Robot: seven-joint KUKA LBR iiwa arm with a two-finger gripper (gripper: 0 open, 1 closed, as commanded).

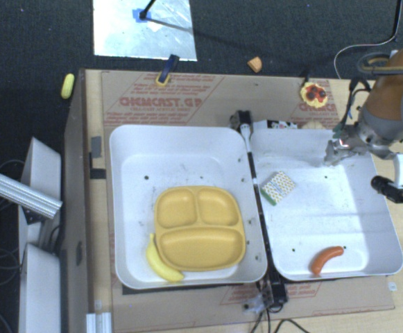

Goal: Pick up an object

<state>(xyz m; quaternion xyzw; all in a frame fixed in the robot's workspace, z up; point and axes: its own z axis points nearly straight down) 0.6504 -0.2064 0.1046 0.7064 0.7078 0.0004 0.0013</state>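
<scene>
In the right bin (pixel 367 207) lie a green-and-white patterned sponge (pixel 278 186) near the left wall and an orange sausage (pixel 326 259) near the front. The left bin (pixel 180 151) holds a yellow divided plate (pixel 200 227) with a yellow banana (pixel 161 263) against its front left edge. My gripper (pixel 334 152) hangs over the back of the right bin, to the right of the sponge and well behind the sausage. Nothing shows between its fingers.
The grey arm with its orange band (pixel 388 99) comes in over the right bin's back right corner. A small pizza toy (pixel 314 94) lies on the bench board behind the right bin. A black clip (pixel 243 121) joins the bins at the back.
</scene>
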